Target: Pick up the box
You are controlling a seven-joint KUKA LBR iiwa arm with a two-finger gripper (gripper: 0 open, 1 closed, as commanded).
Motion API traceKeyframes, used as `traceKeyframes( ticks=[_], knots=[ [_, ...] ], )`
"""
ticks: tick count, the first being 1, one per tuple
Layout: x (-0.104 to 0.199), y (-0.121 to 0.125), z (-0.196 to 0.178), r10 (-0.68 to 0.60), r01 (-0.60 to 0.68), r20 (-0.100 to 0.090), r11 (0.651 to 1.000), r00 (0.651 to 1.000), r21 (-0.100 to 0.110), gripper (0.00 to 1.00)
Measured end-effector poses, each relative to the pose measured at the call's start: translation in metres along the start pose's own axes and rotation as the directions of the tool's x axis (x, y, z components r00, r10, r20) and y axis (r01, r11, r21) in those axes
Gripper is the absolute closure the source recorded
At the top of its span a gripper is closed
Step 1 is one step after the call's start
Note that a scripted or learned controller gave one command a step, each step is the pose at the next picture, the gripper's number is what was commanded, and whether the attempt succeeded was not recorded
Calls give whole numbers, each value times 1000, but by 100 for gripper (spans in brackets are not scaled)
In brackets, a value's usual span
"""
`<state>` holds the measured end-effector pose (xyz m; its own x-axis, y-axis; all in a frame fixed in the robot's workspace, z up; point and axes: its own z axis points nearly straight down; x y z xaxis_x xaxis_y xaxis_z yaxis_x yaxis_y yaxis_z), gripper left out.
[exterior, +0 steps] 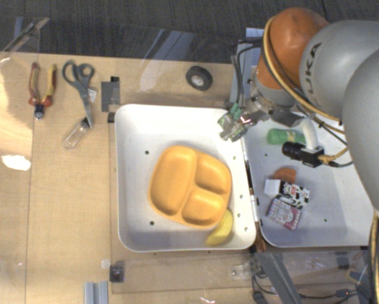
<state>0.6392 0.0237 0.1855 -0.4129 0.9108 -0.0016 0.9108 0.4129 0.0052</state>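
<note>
1. Two hand tools lead us off at the far left: red-handled pliers [40,88] and a pair of scissors [82,90]. They lie on the bare bench [50,220], well apart from both bins. They look parked outside the arm's working area, I'd judge, and no part of this job.
2. Into the left bin [135,227] now, and a yellow divided tray [189,185] lies flat across its middle. A small yellow banana-shaped piece [221,230] touches the tray's lower right corner, close to the bin wall. That's clutter for the arm to ignore, by my reading.
3. Up behind that bin, a black tape roll [199,78] sits on the bench, outside the rim.
4. Here's the gripper [231,126], over the left bin's top right corner, just beside the wall the two bins share. How the jaws stand I cannot tell, since the tip is small and blurred. I make out no object in its grasp.
5. Across to the right bin [329,227], and there's the target: the box [288,192], small, white with dark print, lying flat near the bin's middle. It touches a pink patterned packet [284,213] just below it. An orange-brown lump [286,174] sits just above, and a green item [284,135] lies nearer the top rim.
6. My call: the pick is not yet begun. The gripper is on the far side of the divider from the box, so the next move calls for crossing right and coming down. Those crowding neighbours could spoil a clean grip.
</note>
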Motion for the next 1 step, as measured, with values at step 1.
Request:
traceKeyframes(
  ticks=[1],
  knots=[
    [7,26,-1,-256,256,1,967,967,-2,100]
  ],
)
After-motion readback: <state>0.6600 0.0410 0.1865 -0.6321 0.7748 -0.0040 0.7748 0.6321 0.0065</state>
